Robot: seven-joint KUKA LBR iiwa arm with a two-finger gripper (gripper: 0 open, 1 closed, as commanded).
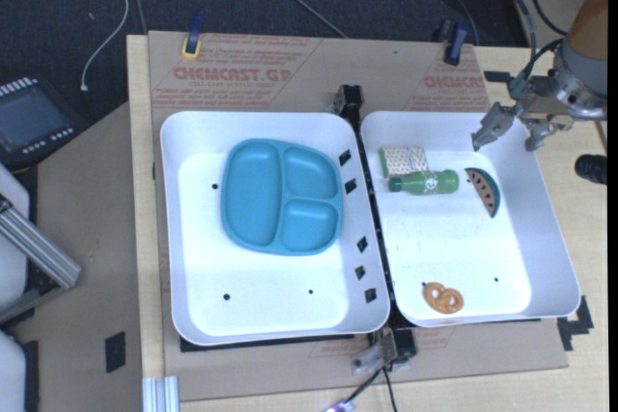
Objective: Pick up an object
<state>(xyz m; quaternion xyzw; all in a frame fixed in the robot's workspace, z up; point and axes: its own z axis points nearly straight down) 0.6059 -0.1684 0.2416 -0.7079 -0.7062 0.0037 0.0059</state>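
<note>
Below and left of the gripper: the right bin (541, 236) holds four small things, none of them touching the tool.
Gripper (509, 134): poised over the upper right corner of the right bin, its two fingers spread apart with nothing between them.
Fingers: one dark fingertip (484, 135) points down-left toward the bin floor; the other sits to its right near the bin's rim.
Watermelon slice (484, 190): the nearest thing, just below the gripper, lying flat, red with a green rind on its right edge.
Green bottle (425, 182): on its side, to the gripper's lower left, left of the watermelon slice and apart from it.
Patterned packet (403, 159): just above the green bottle and touching it, farther left of the gripper.
Pretzel (443, 297): well below the gripper, near the bin's front wall.
Left bin (193, 294): well apart from the gripper, bearing a blue divided plate (282, 196).
</note>
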